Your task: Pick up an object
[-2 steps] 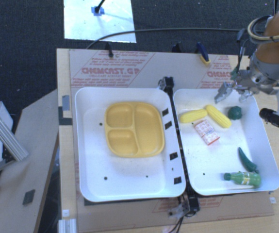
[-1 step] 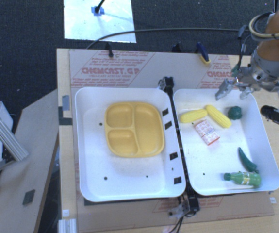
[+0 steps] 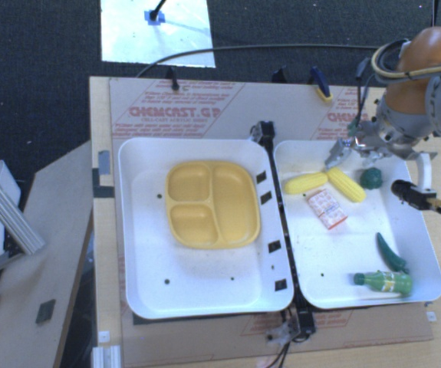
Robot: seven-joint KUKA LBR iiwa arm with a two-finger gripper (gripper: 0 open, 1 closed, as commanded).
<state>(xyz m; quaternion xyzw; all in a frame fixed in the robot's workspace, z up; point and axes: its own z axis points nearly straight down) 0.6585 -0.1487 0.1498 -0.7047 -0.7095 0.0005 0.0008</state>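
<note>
Hand (image 3: 350, 149) above right bin, yellow corn (image 3: 346, 184) just below.

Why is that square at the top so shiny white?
In the camera view, light glares off the pale sheet on the dark floor, washing it out; the yellow tray and white bins are evenly lit with soft shadows, and everything looks slightly grainy.

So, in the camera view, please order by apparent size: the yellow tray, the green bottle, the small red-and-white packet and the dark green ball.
1. yellow tray, clearly largest.
2. green bottle and red-and-white packet: similar, so I leave them unranked.
3. dark green ball, smallest.
</note>
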